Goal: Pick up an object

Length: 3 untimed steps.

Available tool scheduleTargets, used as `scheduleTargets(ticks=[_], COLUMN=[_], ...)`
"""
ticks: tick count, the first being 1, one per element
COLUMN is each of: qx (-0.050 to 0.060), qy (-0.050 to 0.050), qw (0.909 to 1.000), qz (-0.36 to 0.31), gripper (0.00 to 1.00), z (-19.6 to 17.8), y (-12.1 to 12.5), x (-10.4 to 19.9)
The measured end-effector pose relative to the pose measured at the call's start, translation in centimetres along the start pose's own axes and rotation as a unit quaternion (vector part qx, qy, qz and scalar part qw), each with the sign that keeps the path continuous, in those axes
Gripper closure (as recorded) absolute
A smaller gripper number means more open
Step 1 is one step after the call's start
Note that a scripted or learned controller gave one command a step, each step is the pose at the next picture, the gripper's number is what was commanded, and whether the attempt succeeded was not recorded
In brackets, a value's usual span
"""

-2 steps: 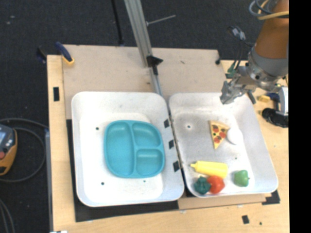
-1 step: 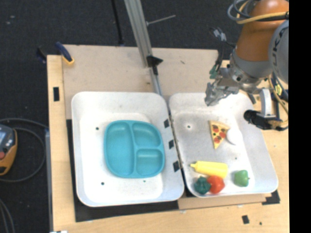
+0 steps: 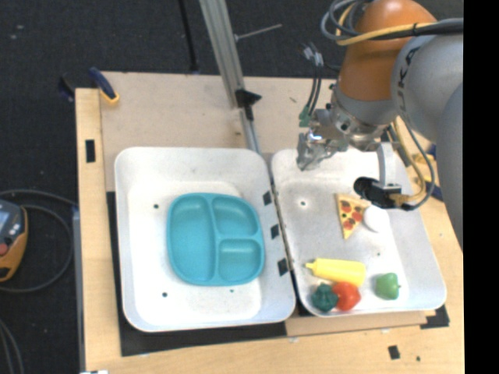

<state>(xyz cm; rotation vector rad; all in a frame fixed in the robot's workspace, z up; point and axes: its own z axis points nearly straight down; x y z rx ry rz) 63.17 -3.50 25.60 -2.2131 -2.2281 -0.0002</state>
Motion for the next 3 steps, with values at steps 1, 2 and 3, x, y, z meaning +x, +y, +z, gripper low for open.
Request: scheduleTargets(ticks=[1,2,3], qx=[-0.001,-0.001,-0.001], qy=[-0.001,0.0,-0.001], qw=[1.0,1.0,1.0], qz=[0.001,0.0,0.002], gripper=[1.0,1.0,0.0], z=[0.8,1.8,1.7], y=[0.8,2.5,2.5], x=[4.2,9.7,9.4])
